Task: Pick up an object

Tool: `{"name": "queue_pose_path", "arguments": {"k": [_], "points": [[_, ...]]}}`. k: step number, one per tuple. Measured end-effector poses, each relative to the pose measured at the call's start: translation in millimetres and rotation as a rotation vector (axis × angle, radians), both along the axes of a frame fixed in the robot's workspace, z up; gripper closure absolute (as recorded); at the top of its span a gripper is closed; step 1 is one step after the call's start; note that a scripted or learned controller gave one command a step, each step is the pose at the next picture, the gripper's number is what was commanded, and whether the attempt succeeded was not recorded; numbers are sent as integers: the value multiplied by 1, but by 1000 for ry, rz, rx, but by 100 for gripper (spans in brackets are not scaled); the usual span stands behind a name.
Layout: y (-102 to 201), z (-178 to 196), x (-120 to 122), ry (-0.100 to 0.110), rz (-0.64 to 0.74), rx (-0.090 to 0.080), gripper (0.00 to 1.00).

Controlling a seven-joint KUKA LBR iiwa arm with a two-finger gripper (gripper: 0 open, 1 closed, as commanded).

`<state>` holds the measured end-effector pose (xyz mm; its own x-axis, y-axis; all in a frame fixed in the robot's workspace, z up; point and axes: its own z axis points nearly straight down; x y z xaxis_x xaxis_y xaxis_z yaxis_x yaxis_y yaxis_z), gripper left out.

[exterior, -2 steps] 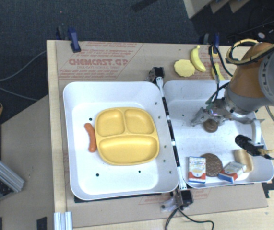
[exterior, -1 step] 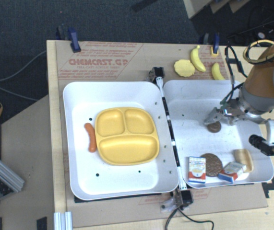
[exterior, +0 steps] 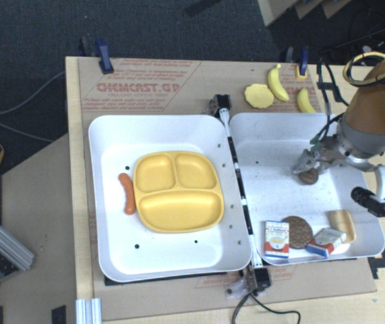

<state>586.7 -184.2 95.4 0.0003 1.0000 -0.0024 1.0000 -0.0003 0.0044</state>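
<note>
Far to the left of the tool, in the left bin [exterior: 104,140], a yellow three-compartment plate [exterior: 176,191] lies flat, with an orange-red sausage [exterior: 128,193] lying just beside its left edge. Both bins sit on the tabletop [exterior: 77,181], its brown surface printed with red lettering. Nearer, in the right bin [exterior: 266,133], a row of small things lies along the front wall, below and slightly left of the tool: a small carton [exterior: 277,239] with a picture on its face, a round dark-brown patty [exterior: 299,231], a small blue-and-white packet [exterior: 326,238] and a tan bread-like piece [exterior: 342,224]. Behind the bin on the tabletop, above and left of the tool, lie a yellow lumpy piece [exterior: 259,96] and two bananas [exterior: 278,84]. The tool [exterior: 311,165] is down in the right bin, near the middle, at the end of the grey arm [exterior: 367,123] with its orange band. Right under its tips sits a small, rounded, brownish object [exterior: 308,177], dull and darker than the bin floor, touching or nearly touching the tool. Whether the tool is spread or pressed together I cannot tell, nor whether it pinches the object.
</note>
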Motion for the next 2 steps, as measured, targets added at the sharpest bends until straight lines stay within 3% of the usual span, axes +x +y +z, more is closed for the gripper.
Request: {"name": "queue_pose_path", "arguments": {"k": [1, 2], "points": [[78, -11, 82, -4, 10, 3, 100], [121, 97, 20, -2, 5, 4, 100]]}}
